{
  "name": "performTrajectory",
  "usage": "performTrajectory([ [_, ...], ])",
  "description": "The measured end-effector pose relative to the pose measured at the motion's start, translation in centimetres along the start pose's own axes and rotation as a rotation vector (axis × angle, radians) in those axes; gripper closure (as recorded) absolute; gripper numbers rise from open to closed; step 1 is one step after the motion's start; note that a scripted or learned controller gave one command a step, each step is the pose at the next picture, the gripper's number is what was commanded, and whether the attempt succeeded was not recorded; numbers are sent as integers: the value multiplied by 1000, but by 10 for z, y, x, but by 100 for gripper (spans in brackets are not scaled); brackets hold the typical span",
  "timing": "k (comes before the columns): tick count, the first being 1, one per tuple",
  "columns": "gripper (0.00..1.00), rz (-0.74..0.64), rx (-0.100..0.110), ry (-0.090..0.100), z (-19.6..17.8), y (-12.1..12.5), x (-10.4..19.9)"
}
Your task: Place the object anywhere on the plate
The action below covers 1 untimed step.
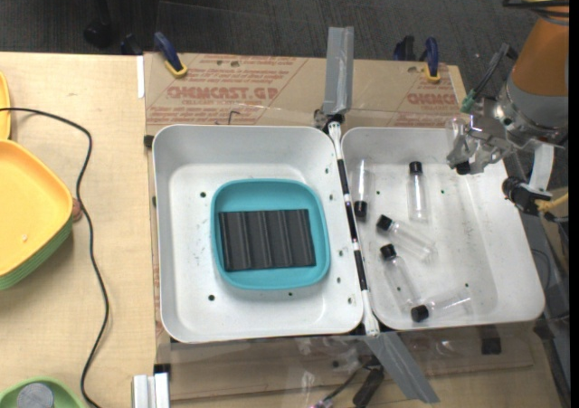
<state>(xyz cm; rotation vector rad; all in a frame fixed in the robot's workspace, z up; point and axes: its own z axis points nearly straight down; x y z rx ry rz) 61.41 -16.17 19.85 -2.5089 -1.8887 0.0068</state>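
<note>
Pick step not yet done. Pincer (pixel 466 155) hovers over the right white bin's (pixel 516 298) upper right corner; its state I cannot tell. Clear plastic vials with black caps (pixel 416 189) lie loose there. Teal square plate with dark ribbed insert (pixel 269 234) sits in the left bin (pixel 181 243). Next: descend on one vial.

plate (pixel 269 207) top: open | right bin (pixel 507 261): scattered vials (pixel 416 191) | right side: bare floor

Plate (pixel 269 287) in left bin (pixel 181 216); vials (pixel 416 194) scattered in right bin (pixel 507 261); claw (pixel 466 157) over right bin's far-right corner.
</note>
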Motion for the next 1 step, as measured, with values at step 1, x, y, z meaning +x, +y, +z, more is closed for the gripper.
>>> performTrajectory([
  [1,0,0,0,0,0,0,0],
])
